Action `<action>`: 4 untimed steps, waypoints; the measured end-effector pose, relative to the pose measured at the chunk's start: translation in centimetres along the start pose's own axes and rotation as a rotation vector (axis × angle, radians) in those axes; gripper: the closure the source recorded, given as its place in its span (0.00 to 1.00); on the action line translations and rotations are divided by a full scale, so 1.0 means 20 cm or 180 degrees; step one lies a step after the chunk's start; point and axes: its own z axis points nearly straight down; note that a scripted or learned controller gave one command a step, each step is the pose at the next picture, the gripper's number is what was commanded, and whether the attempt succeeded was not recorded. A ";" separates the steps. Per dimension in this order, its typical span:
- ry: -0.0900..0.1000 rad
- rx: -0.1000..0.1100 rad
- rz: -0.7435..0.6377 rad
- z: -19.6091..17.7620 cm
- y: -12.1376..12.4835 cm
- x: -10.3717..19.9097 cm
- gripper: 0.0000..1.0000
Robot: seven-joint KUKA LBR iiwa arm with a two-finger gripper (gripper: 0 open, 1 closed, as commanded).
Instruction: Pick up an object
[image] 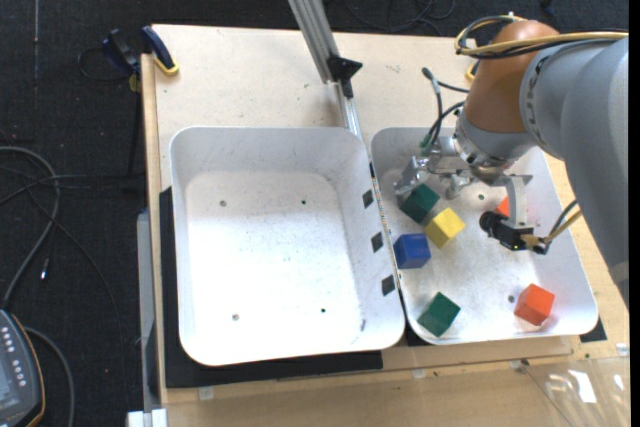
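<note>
Gripper (425, 183) sat low in the right-hand shallow white bin (560, 285), at that bin's upper left part, hanging from the grey arm with the orange band (500, 65) that reached in from my right. From my screen I could not tell how wide it stood, nor whether it had hold of anything; the metal parts at the wrist hid that.

Just beneath the gripper lay a dark green cube (419, 203), touching or very nearly touching the tool. A yellow cube (445, 226) sat just beside the green one, to its lower right, and a blue cube (411, 250) lay below both, close to the bin's left wall. A second green cube (438, 313) rested near the bin's front edge, and an orange-red cube (535, 304) sat toward the front right corner, well apart from the others. A black cable connector (505, 231) hung off the wrist above the bin floor, right of the yellow cube.

I saw the left-hand white bin (185, 215) beside it, and both bins stood on a pale wooden bench top (240, 75).
</note>
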 end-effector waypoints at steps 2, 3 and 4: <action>0.0001 0.0005 0.0002 0.00 -0.11 0.02 0.00; -0.0001 0.0000 0.0004 0.00 -0.21 0.03 0.00; -0.0001 -0.0006 0.0004 -0.05 -0.20 0.03 1.00</action>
